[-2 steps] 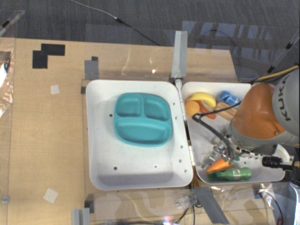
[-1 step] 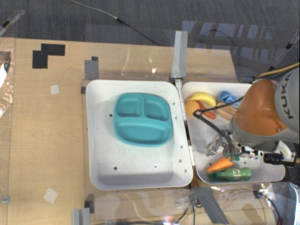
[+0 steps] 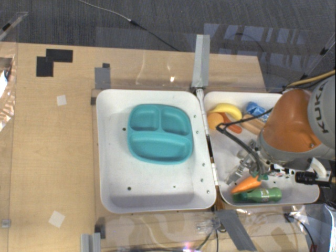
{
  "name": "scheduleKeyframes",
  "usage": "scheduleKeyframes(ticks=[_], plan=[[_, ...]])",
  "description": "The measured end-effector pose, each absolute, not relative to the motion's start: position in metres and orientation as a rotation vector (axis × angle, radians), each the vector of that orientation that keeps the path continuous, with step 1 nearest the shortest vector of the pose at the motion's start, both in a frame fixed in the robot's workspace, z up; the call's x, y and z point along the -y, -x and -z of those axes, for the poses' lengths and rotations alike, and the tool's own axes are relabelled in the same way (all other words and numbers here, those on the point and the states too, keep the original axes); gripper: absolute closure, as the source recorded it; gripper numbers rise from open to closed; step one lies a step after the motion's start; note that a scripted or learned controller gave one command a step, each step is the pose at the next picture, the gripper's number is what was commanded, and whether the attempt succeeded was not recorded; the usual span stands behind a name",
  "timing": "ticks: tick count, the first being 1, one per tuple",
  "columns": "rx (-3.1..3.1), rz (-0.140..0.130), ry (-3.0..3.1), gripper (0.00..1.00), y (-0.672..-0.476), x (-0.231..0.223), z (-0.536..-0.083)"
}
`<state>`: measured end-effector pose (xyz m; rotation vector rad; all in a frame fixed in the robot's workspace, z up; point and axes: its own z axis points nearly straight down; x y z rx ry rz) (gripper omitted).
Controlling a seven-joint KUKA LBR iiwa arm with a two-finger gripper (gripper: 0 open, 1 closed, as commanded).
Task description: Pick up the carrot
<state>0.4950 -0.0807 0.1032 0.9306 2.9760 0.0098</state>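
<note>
The carrot [image 3: 245,184], orange with a small green top, lies near the front of the right bin [image 3: 310,196]. It rests against a green bottle-shaped object [image 3: 261,195]. My gripper [image 3: 245,171] hangs just above and behind the carrot, below the grey wrist and the orange band [image 3: 289,122]. The arm hides much of the bin's right half. Whether the gripper touches the carrot is unclear.
A yellow banana [image 3: 227,109], an orange fruit [image 3: 214,121], a blue item [image 3: 255,109] and a tan stick-like piece [image 3: 253,125] crowd the back of the right bin. The left bin [image 3: 113,193] holds a teal divided plate [image 3: 159,133]. A black cable [image 3: 231,135] loops beside the gripper.
</note>
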Motion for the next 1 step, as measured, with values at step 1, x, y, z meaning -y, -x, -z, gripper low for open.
scheduleKeyframes(ticks=[1], plan=[[-2.924,-0.012,-1.116,0.0,-0.4914,0.1038,-0.0898]])
